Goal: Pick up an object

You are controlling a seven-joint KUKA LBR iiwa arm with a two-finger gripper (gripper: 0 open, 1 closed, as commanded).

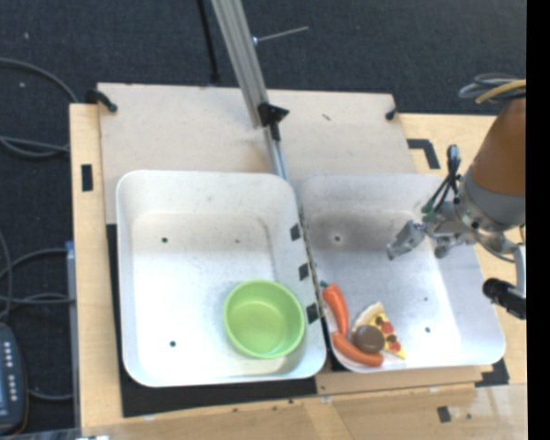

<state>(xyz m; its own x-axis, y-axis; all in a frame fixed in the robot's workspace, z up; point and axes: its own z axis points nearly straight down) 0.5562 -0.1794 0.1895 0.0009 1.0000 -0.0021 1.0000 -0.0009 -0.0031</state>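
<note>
reaching in from the 3 o'clock edge of the camera view, the arm (pixel 500 159) shows its orange band above a grey wrist, tilted down and toward 9 o'clock over the right bin (pixel 458 337). the gripper (pixel 420 239) sits at the end of the wrist, over the upper middle of the right bin's floor, pointing toward 9 o'clock. whether the pincer is open or closed cannot be told at this sharpness. no object is seen between its tips.

contents of the right bin, all at its 7 o'clock corner: an orange carrot (pixel 336 306) lying along the left wall; a pizza slice (pixel 382 323) just beside it toward 3 o'clock; a dark round piece (pixel 368 338) resting against the slice; a red-orange sausage-like piece (pixel 357 350) along the bottom wall. this cluster lies toward 7 o'clock of the gripper and well apart from it.

left bin (pixel 165 200): a green bowl (pixel 264 318), upright, at its 5 o'clock corner, near the dividing wall.
</note>
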